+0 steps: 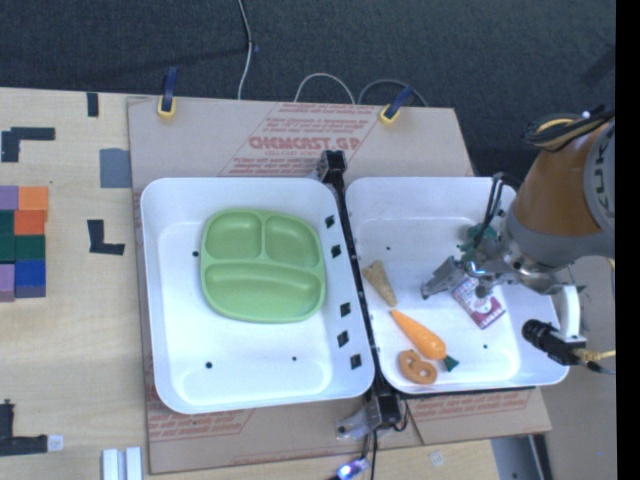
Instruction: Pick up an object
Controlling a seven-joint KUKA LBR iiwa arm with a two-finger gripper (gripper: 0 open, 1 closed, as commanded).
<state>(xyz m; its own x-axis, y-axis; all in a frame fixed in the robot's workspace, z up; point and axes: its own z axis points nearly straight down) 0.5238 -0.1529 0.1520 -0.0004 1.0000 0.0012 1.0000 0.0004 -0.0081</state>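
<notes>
In the right bin [420, 203] lie a tan wedge [379, 282], an orange carrot [419, 334], a small orange ring [417, 368] and a red-and-white packet [481, 305]. My gripper [456, 286] hangs low over the bin's right half, with the arm coming in from the right. One grey finger [437, 280] points left toward the wedge; the other sits right at the packet's top edge. The fingers stand apart and nothing is between them. The carrot lies just below the gripper, apart from it.
The left bin [170, 358] holds a green divided plate [264, 266]. A black divider strip [347, 268] runs between the bins. Coloured blocks [24, 243] sit on the bench at far left. A black part of the arm [548, 338] overhangs the right bin's lower right rim.
</notes>
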